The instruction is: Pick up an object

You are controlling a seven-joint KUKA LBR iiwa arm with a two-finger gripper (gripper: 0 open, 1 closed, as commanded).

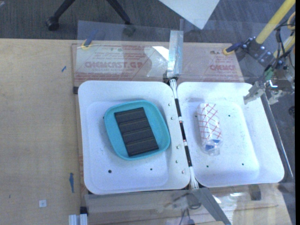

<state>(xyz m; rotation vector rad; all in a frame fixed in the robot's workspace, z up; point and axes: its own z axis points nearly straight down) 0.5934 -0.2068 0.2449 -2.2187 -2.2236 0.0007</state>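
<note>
A white plastic bottle (208, 125) with a red criss-cross pattern lies on its side in the right bin (262, 149), left of the bin's middle, its clear cap end toward the front. A teal dish (136, 129) holding a black ridged block (136, 132) rests in the middle of the left bin (93, 163). My gripper (255, 93) hangs over the far right corner of the right bin, well apart from the bottle, with nothing seen in it.
Clear plastic sheets (117, 64) and a metal bracket (176, 55) stand behind the bins. Cables and a yellow hose (276, 18) hang at the upper right. A ridge (180, 125) divides the two bins.
</note>
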